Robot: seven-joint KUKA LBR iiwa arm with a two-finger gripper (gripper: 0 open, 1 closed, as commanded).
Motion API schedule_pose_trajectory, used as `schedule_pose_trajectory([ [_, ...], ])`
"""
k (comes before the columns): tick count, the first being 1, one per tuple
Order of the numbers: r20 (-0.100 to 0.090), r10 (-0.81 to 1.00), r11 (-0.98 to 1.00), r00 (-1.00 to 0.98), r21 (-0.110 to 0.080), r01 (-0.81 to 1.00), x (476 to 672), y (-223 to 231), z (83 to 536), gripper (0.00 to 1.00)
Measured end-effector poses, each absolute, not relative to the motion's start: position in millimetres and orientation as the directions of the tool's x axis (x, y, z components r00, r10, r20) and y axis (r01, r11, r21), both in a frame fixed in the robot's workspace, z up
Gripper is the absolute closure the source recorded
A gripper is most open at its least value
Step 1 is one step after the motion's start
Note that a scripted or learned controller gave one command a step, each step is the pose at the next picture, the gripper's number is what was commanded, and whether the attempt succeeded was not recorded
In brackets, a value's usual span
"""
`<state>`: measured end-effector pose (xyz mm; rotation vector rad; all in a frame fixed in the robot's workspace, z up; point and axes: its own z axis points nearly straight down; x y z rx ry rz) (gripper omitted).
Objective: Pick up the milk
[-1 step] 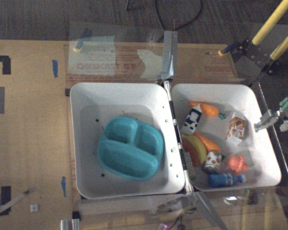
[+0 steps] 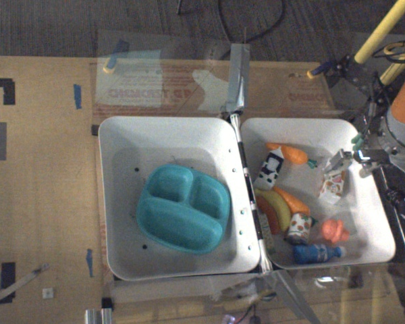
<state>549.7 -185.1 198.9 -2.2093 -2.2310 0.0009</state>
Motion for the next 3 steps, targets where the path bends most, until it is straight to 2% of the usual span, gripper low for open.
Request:
schedule_pose_trajectory([
  [1,0.004,0.991,0.134,-0.134,0.005,0.991,589.3,-216,96,0.00],
  [2,-0.002,0.991,0.130,-0.130,0.005,0.991,588.8,-220,106,1.00],
  [3,0.000,1.000,0.007,-0.007,0.003,1.000,609.0,-131,189,1.00],
])
